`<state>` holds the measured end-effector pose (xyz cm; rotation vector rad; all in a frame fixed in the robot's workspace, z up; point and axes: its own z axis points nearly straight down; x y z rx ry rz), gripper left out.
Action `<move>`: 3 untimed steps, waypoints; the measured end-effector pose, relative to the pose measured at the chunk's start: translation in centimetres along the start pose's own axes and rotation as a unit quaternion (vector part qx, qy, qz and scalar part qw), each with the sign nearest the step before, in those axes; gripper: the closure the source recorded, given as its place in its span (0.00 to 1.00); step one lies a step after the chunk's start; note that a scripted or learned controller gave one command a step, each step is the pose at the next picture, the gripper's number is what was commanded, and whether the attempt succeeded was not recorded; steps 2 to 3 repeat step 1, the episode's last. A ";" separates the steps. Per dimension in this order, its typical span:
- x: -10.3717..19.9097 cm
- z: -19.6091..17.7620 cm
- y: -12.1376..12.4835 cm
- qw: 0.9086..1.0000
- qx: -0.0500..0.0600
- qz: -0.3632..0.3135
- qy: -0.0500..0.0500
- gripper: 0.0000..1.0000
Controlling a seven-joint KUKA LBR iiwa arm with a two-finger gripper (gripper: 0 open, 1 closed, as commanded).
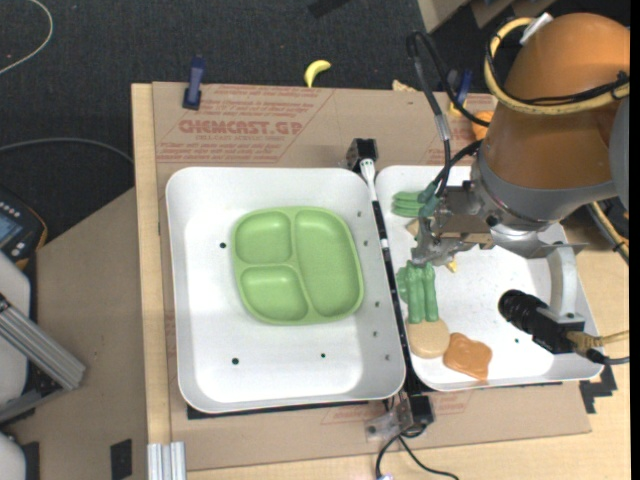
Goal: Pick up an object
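Observation:
My gripper [428,256] hangs over the left part of the right bin [520,368]. Just below it lies a green bundle of stalks [418,294], pointing lengthwise toward the front. The gripper's tip is at or just above the bundle's far end; I cannot tell if they touch. A second green piece [407,205] lies behind the gripper, near the bin's back left corner. A round tan disc [429,342] and an orange chunk [468,356] rest at the bin's front. Nothing shows between the gripper's tips.
The left bin [200,358] holds a green divided plate [297,265]. A black-handled tool [364,155] lies along the ridge between the bins. A blue clamp [193,83] and a yellow banana-shaped thing [317,70] sit at the cardboard's far edge.

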<state>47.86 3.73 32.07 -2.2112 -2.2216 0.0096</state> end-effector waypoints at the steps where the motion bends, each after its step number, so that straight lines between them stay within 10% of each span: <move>1: -0.3 -1.5 0.1 1.000 -0.006 0.002 0.000 1.00; 3: -0.3 -1.5 0.1 1.000 -0.006 0.002 0.000 1.00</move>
